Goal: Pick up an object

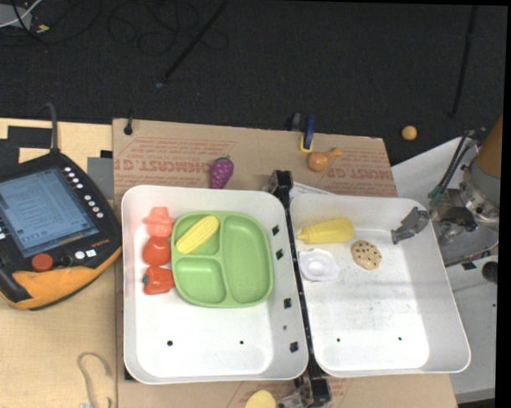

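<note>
The right bin (401,346) holds a yellow squeeze bottle (326,232) lying on its side, a speckled cookie (366,255) and a white fried-egg toy (318,266). In the left bin (200,356) lies a green divided plate (237,265) with a corn cob (195,234) in one compartment. Red and orange toy pieces (156,251) are stacked along the plate's left side. My gripper (410,224) hangs over the right bin's far right corner, to the right of the cookie and apart from it. Nothing is seen held in it.
On the cardboard behind the bins lie purple grapes (221,171), an orange pear-shaped toy (322,159) and a blue clamp (307,135). A teach pendant (45,225) sits to the left. A yellow fruit (259,404) lies in front of the bins.
</note>
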You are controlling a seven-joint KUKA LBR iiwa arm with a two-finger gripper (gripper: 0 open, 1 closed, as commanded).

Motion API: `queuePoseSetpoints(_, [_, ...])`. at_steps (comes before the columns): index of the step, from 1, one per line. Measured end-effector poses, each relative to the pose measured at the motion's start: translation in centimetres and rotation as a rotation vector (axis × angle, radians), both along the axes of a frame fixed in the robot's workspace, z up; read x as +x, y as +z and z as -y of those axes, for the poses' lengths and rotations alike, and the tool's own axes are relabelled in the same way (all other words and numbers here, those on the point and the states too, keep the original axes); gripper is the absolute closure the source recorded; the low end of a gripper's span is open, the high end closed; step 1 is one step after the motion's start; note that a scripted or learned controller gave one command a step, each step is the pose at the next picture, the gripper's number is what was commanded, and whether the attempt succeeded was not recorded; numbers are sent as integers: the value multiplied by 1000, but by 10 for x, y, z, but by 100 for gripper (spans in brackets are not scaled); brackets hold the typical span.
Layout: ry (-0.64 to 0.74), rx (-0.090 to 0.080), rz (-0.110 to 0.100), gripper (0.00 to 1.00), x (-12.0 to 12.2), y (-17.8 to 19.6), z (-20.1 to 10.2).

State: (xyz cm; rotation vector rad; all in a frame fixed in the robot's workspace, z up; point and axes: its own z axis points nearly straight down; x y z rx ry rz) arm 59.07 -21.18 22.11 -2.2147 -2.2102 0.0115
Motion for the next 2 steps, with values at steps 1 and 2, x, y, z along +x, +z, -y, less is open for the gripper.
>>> queuePoseSetpoints(1, [2,-3,13,0,3,8,0])
queuePoseSetpoints(2, [6,-1,8,0,5,-54,-8])
